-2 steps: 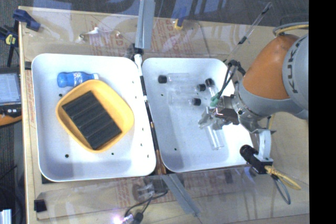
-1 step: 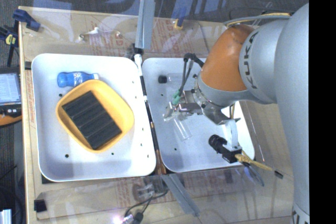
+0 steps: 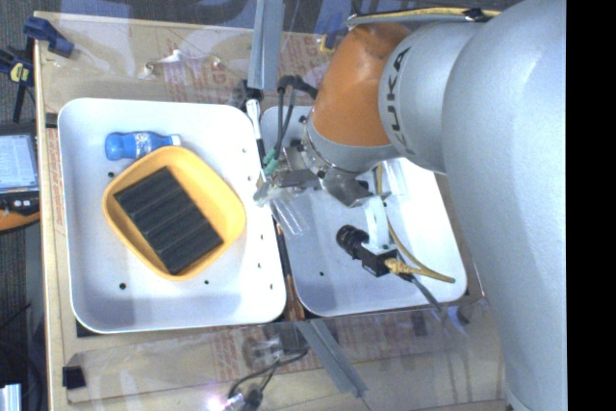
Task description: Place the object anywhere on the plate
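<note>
My arm (image 3: pixel 452 101) reaches in from the right, its grey bulk and orange band covering much of the right bin (image 3: pixel 438 289). My gripper (image 3: pixel 281 192) hangs over the left edge of that bin, just beside the wall it shares with the left bin (image 3: pixel 77 207). I cannot tell how my gripper stands, or whether anything is in it; the view there is a tangle of metal, cables and something pale and see-through.

The plate (image 3: pixel 219 197) lies in the left bin: yellow, rounded-square, turned at a slant, with a dark ribbed panel (image 3: pixel 173 218) filling its middle. It sits left of my gripper and apart from it. Just beyond the plate's far left corner, touching or nearly touching its rim, lies a blue bottle (image 3: pixel 135 144) on its side, its white cap pointing right. It rests on the bin floor, not on the plate.

In the right bin, nearer than my gripper, a black fitting (image 3: pixel 361 250) with a yellow cable (image 3: pixel 423 272) hangs off my wrist. Both bins sit on a pale wooden surface (image 3: pixel 144 43); a blue clamp (image 3: pixel 48 34) shows at its far left corner.
</note>
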`<state>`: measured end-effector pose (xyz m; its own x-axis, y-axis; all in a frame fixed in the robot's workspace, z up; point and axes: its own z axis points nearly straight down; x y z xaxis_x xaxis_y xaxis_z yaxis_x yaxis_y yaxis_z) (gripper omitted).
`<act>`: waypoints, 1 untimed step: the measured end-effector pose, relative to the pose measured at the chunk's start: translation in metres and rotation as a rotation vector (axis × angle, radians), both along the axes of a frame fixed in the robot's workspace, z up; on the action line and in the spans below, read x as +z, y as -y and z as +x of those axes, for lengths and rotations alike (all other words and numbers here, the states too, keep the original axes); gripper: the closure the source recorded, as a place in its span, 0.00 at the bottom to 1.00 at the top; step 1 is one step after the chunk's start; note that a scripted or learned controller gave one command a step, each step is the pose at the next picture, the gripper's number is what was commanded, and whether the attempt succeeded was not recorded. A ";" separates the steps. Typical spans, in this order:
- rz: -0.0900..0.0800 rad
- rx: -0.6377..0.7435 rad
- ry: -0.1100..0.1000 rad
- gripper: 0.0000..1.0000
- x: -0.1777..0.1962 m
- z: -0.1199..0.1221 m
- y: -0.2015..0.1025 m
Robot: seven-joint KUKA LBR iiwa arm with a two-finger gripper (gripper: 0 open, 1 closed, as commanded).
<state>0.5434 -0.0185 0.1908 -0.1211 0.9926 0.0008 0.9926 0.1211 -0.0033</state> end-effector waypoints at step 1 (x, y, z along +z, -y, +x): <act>0.000 0.000 0.000 0.00 0.000 0.000 0.000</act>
